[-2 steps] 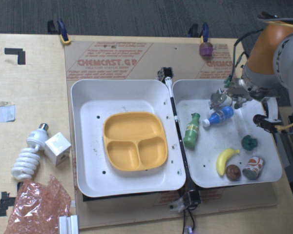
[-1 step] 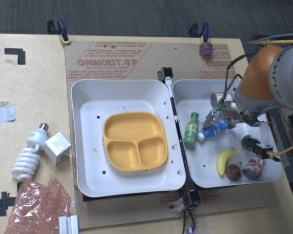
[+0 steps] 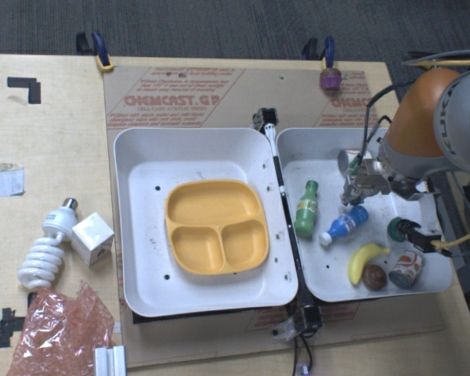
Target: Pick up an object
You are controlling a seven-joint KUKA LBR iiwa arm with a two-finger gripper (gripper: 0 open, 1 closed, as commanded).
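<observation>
Basically: two white bins. Right bin [image 3: 329,288] near edge: one banana [image 3: 362,262], one brown round thing [image 3: 374,277], one can [image 3: 406,268]. Mid: one green bottle [image 3: 306,209], one blue bottle [image 3: 344,225]. Left bin [image 3: 133,210]: one yellow tray [image 3: 217,226]. Board reads "CHEMCAST". Gripper [image 3: 354,197] just above blue bottle's base; can't tell its state.

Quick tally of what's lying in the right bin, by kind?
Bottles: 2, green bottle and blue bottle
Bananas: 1, banana
Cans: 1, can
Small brown round objects: 1
Total: 5
</observation>
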